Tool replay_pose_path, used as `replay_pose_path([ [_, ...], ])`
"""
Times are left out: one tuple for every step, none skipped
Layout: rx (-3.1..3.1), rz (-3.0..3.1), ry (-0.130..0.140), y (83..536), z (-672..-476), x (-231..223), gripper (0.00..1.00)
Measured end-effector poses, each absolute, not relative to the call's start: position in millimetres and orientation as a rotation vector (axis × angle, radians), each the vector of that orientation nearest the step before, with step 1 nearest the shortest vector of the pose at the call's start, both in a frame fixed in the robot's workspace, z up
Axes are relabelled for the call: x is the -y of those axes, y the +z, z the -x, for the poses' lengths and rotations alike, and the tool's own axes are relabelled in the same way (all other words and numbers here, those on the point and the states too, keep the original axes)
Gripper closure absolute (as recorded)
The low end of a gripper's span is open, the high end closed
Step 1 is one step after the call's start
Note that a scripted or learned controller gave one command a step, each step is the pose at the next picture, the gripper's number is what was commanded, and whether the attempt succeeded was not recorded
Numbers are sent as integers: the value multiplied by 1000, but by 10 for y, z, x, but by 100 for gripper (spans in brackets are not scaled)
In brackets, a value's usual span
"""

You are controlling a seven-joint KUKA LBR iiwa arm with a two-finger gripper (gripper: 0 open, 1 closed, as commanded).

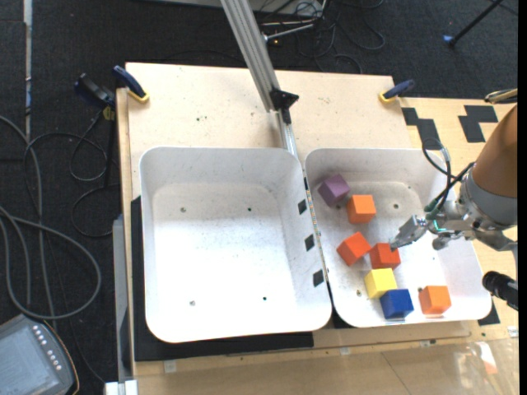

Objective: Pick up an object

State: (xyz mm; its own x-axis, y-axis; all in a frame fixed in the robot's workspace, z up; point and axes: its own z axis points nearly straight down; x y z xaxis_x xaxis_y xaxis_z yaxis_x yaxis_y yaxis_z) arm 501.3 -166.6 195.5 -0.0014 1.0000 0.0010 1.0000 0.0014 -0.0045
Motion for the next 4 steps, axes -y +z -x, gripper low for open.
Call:
replay_pose_path([
  [2221,2221,0,1975,-5023,1666,0],
  [2216,2220,5,1385,-5017,1751,0],
  [2219,2220,-2,949,-5024,1739,0],
  [2222,2223,-3,1058,-5030,1748,100],
])
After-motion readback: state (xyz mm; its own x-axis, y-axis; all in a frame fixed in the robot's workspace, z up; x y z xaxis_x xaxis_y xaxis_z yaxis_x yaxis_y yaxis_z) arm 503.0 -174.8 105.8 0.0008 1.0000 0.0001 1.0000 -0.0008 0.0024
